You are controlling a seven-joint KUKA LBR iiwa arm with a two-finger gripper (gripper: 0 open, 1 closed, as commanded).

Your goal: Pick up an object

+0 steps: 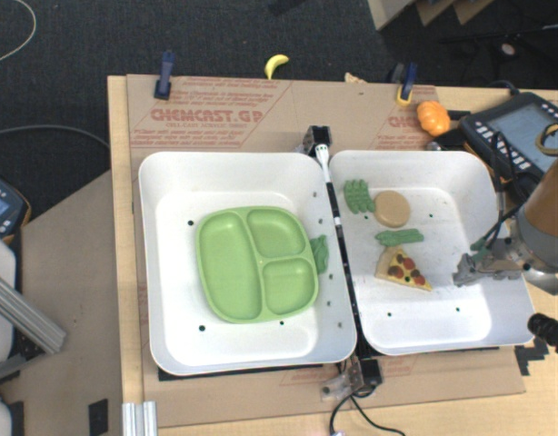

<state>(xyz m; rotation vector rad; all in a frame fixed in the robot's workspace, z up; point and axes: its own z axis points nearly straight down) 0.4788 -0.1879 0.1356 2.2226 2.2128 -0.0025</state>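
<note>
The right bin (424,330) holds a pizza slice (404,269), a round tan cookie (393,209), a green leafy piece (356,195) and a flat green strip (399,237). My gripper (464,273) is low at the bin's right side, to the right of the pizza slice and apart from it, with nothing seen in it. In the left bin (170,316) lies a green divided plate (256,263), with a small green piece (320,253) against its right rim.
On the cardboard behind the bins lie an orange toy (433,116) and a yellow banana (276,64). Blue clamps (164,75) (406,84) grip the board's back edge. A black panel (515,134) stands at the far right.
</note>
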